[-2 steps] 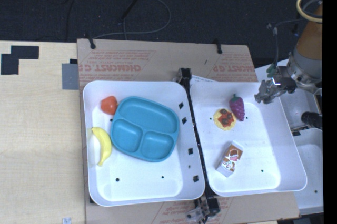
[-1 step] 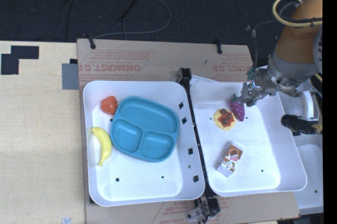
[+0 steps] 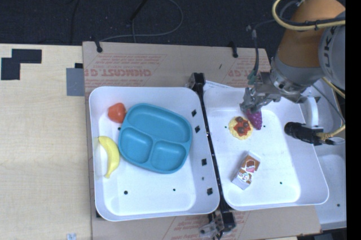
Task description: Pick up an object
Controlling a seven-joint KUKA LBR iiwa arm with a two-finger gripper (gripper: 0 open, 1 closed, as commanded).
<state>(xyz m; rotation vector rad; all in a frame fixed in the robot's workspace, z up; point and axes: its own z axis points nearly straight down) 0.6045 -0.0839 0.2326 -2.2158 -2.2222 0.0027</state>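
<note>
The task looks to be in its grasping step, not finished: nothing is clearly lifted clear of the bins. The gripper [image 3: 255,105] is low over the far part of the right bin [image 3: 293,191], near that bin's far edge, and a small purple object [image 3: 256,119], perhaps a bunch of toy grapes, sits right at its tips. Whether that purple piece is pinched or merely touched cannot be told from this slanted view, and how wide the tool stands cannot be told either, since the wrist body hides it. Just beside the purple object, toward the divider between the 2 bins, lies a yellow toy pizza [image 3: 241,128] with red topping, close to it but seemingly apart. Nearer the front edge of the right bin a small carton [image 3: 246,170] lies tilted, well apart from the gripper. The left bin [image 3: 158,205] carries a blue divided plate [image 3: 155,137] at its middle, a banana [image 3: 109,155] along its left edge and an orange-red fruit [image 3: 117,112] near its far left corner. What is left, as I judge it, is securing 1 object and raising it.
</note>
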